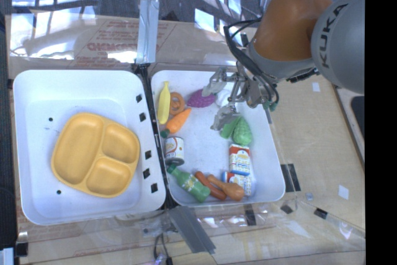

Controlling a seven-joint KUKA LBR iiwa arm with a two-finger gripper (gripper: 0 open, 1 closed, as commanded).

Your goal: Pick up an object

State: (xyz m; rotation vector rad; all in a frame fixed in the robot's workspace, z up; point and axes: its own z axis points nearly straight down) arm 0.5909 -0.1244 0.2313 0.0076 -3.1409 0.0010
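- Lower centre: bottle point(188, 183), hot dogs point(221, 186) and a carton point(239, 166) crowd the right bin's point(201, 133) near wall.
- Mid-frame: hand point(226, 116) low over the green pepper point(237, 130), apparently closing in; whether it's gripping, can't tell.
- Next move calls for a clean clamp, then lift.
- Upper right: arm point(298, 22) bends steeply down into the bin.

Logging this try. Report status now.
Gripper low in right bin, at green toy. No grasp confirmed. Purple toy and carrot close by.
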